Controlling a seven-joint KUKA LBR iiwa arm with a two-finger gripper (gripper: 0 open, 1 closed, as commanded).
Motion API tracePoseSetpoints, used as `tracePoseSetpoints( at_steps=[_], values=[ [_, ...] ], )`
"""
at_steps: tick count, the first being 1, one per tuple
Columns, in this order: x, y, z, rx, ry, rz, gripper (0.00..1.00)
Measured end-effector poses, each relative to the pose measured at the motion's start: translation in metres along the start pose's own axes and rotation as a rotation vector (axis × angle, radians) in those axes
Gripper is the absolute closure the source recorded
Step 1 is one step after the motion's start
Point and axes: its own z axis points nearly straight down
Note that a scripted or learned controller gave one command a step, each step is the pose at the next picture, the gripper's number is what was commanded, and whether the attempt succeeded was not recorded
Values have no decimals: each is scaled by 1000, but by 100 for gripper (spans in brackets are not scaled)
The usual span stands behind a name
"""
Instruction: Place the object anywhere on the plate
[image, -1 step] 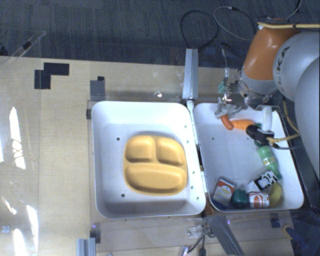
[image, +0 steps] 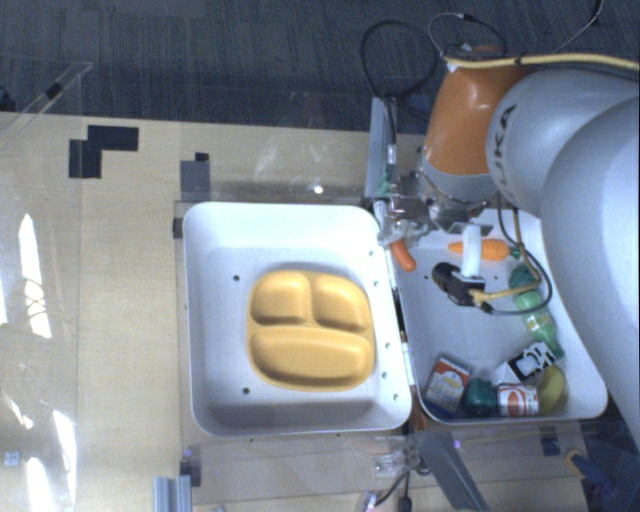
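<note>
Yellow plate (image: 310, 330) in left bin (image: 210, 400) — end effector (image: 398, 232) clamped on orange carrot (image: 402, 255).

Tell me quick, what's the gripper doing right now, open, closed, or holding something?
Gripper: over the divide between the bins, with a small orange carrot-like object at its tip; whether it grips it cannot be told.
</note>
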Motion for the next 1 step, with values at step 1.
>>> tracePoseSetpoints(
  at_steps=[1],
  values=[
    [50, -61, -6, 1, 1, -120, 100]
  ],
)
